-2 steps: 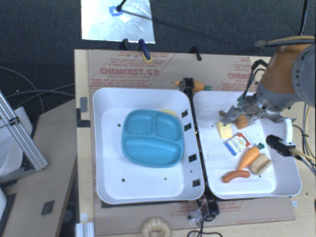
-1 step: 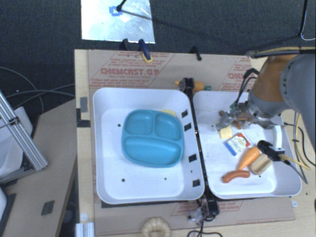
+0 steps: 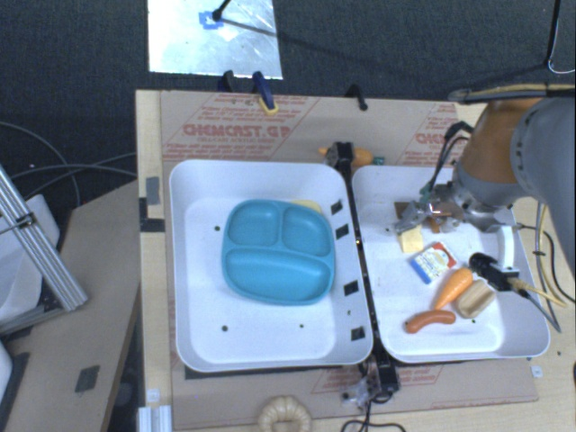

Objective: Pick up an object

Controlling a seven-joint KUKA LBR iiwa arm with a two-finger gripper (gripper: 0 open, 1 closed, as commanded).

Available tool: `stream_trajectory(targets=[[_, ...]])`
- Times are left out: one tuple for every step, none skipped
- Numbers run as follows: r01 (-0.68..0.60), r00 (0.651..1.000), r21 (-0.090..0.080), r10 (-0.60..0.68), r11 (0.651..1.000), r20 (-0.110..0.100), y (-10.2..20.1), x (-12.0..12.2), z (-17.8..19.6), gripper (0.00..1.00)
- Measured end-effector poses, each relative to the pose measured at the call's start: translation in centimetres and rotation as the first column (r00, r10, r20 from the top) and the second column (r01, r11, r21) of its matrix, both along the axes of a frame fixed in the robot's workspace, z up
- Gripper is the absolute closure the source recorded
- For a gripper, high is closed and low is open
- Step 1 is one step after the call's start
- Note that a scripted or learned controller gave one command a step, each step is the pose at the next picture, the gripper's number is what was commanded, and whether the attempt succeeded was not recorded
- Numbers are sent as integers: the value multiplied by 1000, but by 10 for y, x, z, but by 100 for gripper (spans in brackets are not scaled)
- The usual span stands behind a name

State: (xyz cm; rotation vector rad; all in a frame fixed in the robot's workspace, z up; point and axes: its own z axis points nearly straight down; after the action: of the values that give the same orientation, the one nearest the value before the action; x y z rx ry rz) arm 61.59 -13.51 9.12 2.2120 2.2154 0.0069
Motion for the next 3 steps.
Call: stream_trajectory(targets=[[0,1000,1,0,1000,2,1,0,8,100],[0,1000,4,0,1000,-6,-9,6,61,100],[-1,1000,3,1,1000,-4,-13,7,106,100]])
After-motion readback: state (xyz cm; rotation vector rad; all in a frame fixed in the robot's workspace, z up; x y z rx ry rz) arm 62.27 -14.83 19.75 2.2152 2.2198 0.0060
